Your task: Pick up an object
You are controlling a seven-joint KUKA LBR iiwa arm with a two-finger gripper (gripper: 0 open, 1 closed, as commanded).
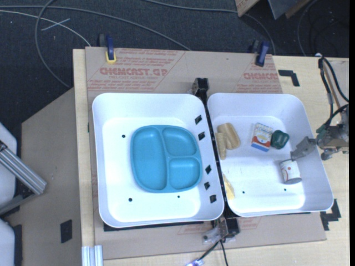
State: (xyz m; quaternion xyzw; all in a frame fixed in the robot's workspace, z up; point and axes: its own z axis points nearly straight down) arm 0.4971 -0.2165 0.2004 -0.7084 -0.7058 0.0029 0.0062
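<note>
A plywood-topped bench (166, 71) stands on dark carpet strewn with loose cables, its back edge pinned by two blue clamps, and bears two shallow white bins side by side. The left bin (111, 198) carries a blue divided plate (165, 158) near its centre. The right bin (260, 201) carries the candidates for picking: a tan glove-like item (227, 138) against its left wall, a small printed card or packet (260, 136) toward the back, a dark green rounded object (279, 139) just beside that packet, a small white cylinder (289, 171) nearer the right wall, and a small yellow scrap (228, 189) by the front-left corner.

The gripper (304, 148) reaches in over the right bin's right rim, low and close to the wall; whether it is spread or closed cannot be told at this size, and nothing is seen held in it.

The step in hand appears to be the approach, with no object lifted yet. The white cylinder lies just in front of the tool, and the green object just to its left, toward the bin's back. The next move likely calls for centring over one of those two and descending squarely, with the nearby wall leaving little margin.
</note>
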